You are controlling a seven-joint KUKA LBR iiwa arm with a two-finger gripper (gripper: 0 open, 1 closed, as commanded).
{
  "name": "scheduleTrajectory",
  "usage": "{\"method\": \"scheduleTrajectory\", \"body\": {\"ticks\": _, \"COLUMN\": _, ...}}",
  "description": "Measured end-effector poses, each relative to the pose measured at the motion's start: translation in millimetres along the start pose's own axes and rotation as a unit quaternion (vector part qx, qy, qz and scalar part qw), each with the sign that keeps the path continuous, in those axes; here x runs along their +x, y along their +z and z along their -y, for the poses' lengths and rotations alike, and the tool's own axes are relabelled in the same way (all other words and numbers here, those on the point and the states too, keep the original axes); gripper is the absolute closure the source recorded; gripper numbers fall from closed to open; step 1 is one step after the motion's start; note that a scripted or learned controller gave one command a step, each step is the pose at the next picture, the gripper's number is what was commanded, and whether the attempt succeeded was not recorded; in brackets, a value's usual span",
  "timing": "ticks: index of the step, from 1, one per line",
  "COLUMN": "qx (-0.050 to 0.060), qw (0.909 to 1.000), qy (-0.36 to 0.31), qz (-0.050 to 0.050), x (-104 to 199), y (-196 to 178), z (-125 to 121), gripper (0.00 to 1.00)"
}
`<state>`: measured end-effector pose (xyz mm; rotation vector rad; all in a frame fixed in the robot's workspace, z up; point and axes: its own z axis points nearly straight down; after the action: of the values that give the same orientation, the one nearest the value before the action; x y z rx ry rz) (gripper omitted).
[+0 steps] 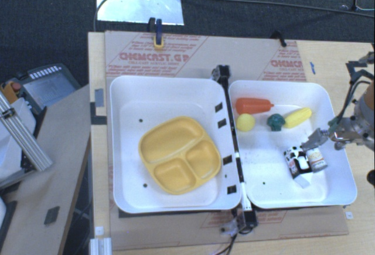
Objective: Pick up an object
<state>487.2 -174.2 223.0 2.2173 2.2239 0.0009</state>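
Note:
The right bin (337, 189) holds an orange carrot (253, 105), a yellow ball (245, 122), a green broccoli piece (276, 122) and a yellow corn-like piece (297, 116) along its far side. Nearer the front right lie a black-and-white carton (296, 162) and a small can with a red label (316, 160), touching each other. My gripper (311, 143) reaches in from the right edge and hangs low, just above and behind the can and carton. Nothing is visibly held in it.
The left bin (126, 131) contains a yellow divided plate (179, 154). A black divider strip (229, 136) runs between the bins. The arm's wrist and cables (354, 125) stand over the right bin's right wall.

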Motion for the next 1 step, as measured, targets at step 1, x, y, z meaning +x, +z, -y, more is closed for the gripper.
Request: {"method": "scheduleTrajectory", "body": {"ticks": 1, "qx": 0.001, "qw": 1.0, "qy": 0.001, "qz": -0.001, "x": 1.2, "y": 41.7, "z": -0.9, "gripper": 0.0}}
